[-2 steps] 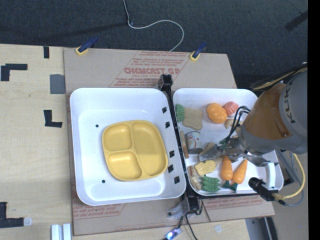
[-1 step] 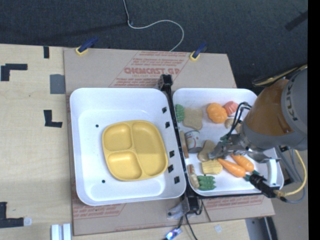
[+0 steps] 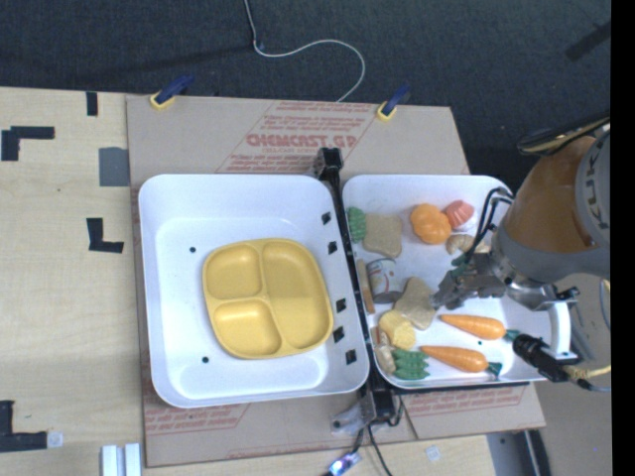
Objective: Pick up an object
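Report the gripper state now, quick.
Gripper: low in the right bin among the toy food; open or shut cannot be told.

Dark carpet (image 3: 119, 18) — cardboard-topped bench (image 3: 298, 137)

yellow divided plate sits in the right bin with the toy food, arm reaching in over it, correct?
Not quite. The yellow divided plate sits in the left bin, by itself. The toy food, such as the two carrots and the orange, lies in the right bin, and the arm's gripper is over that bin. The camera view shows it.
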Robot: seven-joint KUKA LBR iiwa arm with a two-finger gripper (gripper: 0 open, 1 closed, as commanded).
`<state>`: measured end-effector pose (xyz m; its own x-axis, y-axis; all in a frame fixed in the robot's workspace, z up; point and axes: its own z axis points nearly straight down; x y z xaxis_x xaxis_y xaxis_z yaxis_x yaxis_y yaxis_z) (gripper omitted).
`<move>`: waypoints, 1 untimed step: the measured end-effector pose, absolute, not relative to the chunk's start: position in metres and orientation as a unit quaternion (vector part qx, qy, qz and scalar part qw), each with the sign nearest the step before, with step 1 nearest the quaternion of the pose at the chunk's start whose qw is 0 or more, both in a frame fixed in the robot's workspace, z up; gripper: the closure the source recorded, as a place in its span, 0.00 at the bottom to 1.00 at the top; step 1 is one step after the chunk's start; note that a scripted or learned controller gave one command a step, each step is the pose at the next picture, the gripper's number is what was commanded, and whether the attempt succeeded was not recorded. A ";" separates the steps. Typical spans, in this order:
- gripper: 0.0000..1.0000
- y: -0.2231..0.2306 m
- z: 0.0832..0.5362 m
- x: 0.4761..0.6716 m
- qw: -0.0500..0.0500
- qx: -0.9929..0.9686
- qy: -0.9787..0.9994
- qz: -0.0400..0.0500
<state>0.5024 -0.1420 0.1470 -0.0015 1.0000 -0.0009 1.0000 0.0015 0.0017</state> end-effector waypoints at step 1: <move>1.00 -0.144 0.199 0.513 0.002 0.706 0.708 0.001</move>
